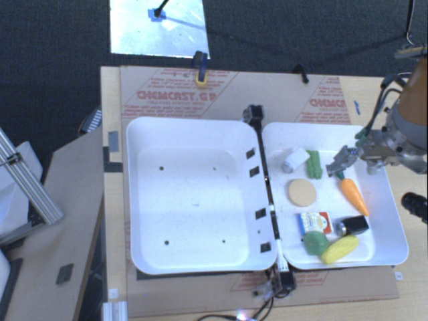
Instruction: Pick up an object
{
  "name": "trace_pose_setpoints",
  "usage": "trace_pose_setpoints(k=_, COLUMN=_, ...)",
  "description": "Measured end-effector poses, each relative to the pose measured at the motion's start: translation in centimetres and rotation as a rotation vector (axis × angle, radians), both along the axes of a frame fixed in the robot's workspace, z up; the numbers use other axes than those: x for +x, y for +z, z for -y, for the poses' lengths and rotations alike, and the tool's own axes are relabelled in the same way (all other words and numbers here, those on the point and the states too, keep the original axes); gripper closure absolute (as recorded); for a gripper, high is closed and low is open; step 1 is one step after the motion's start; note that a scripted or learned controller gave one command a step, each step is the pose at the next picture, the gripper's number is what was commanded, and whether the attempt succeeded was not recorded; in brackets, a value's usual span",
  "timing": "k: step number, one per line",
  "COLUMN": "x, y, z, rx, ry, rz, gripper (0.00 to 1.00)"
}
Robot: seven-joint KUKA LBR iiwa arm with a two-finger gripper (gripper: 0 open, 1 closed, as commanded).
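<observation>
The right bin [388,209] holds several objects. They are a white-grey cylinder [294,159], a green pickle-like piece [313,165], a tan round disc [301,192], an orange carrot [352,194], a blue and red box [314,221], a black and silver item [353,225], a green ball [314,243] and a yellow corn-like piece [340,248]. My gripper [341,161] hangs over the bin's upper middle, just above the carrot's top end and right of the green piece. I see nothing held in it.
The left bin [144,199] lies beside the right one, with black clips [257,172] along their shared rim. Both rest on a cardboard sheet [174,92] with a yellow clamp [200,79] at its back edge. The arm's grey body [408,136] enters at the right.
</observation>
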State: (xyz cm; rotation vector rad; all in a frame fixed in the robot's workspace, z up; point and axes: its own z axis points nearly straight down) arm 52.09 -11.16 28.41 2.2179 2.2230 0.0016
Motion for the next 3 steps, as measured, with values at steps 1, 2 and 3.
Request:
trace_pose_setpoints(k=1, x=-2.3, y=-9.5, z=-3.2, rx=0.003, ry=0.0, rz=-0.009, gripper=0.0)
trace_pose_setpoints(k=2, x=-3.4, y=-18.0, z=3.2, rx=-0.001, ry=-0.003, rz=0.001, gripper=0.0)
trace_pose_setpoints(k=3, x=-3.3, y=-16.7, z=3.0, rx=0.0, ry=-0.001, rz=0.002, gripper=1.0)
